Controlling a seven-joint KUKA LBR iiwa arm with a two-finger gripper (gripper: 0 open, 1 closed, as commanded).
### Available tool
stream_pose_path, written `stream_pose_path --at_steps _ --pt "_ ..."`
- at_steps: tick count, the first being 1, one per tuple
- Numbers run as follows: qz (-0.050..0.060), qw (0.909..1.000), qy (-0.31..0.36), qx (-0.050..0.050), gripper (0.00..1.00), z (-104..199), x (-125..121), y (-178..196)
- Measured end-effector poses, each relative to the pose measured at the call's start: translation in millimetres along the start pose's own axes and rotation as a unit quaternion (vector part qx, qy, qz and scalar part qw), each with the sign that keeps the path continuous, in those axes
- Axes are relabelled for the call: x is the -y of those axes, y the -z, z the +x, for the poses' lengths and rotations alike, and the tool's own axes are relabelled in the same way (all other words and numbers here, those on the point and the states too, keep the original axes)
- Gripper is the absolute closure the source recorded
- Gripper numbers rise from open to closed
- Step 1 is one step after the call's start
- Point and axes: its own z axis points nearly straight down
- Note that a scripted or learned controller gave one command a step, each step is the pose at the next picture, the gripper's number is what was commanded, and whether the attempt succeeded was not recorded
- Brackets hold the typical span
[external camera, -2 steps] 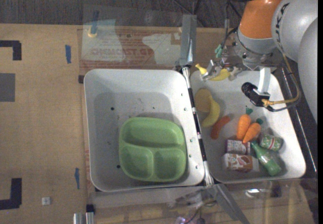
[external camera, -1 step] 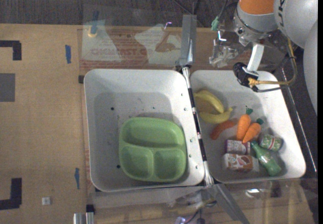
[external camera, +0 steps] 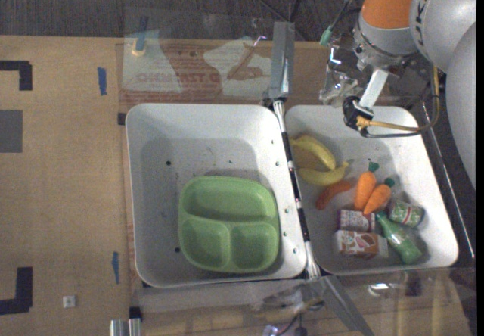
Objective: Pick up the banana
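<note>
Near edge, right bin [external camera: 435, 175]: two small cartons [external camera: 356, 234] and a green bottle [external camera: 399, 241]. Green divided plate [external camera: 227, 225] lies in the left bin [external camera: 151, 126]. Further back on the right, two carrots [external camera: 370, 191] beside a red sausage-like piece [external camera: 333, 193]. Banana [external camera: 318, 161] lies against the right bin's left wall, far half. Gripper [external camera: 335, 89] hangs above the far rim, apart from the banana; claw state cannot be told.
</note>
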Motion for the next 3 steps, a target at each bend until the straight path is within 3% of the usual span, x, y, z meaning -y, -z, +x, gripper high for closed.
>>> stream_pose_path --at_steps 1,2,3 --pt "0.000 1.0000 0.000 0.000 0.00 -0.2 -0.1 0.1" --pt "-0.001 1.0000 0.000 -0.001 0.00 -67.1 75.4 -69.6" --pt "-0.010 0.9936 0.113 -0.003 0.00 -88.1 59.0 -148.0"
